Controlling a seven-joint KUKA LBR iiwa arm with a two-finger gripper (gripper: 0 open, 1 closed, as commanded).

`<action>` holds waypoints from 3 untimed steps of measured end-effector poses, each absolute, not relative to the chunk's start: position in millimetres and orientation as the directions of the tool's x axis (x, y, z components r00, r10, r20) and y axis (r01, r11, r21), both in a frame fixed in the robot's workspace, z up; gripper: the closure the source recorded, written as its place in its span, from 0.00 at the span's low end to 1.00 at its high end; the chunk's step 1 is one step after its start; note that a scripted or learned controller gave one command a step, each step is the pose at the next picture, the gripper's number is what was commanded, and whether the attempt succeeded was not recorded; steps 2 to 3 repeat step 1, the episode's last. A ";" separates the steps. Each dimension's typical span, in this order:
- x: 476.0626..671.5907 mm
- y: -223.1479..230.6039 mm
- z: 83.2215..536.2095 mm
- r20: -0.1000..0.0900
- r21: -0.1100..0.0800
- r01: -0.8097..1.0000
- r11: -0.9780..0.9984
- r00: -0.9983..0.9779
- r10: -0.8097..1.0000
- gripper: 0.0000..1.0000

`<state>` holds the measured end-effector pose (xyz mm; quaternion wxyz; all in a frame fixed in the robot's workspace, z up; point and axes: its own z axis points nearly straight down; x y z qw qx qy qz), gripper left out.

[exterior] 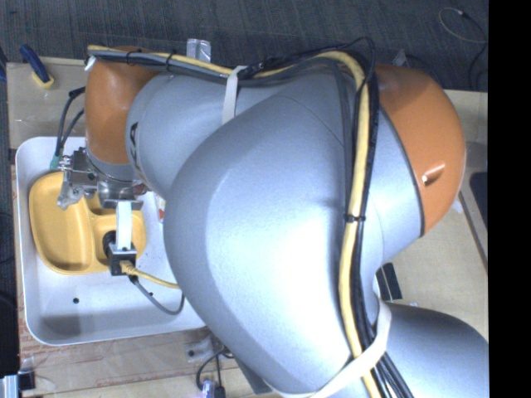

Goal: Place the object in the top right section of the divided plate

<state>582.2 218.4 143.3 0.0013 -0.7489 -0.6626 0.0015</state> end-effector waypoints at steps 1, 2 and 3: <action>530.2 216.8 90.6 -0.002 -0.006 0.976 -0.219 0.219 0.976 0.00; 530.2 216.8 90.6 -0.002 -0.006 0.976 -0.219 0.219 0.976 0.00; 530.2 216.8 90.6 -0.002 -0.006 0.976 -0.219 0.219 0.976 0.00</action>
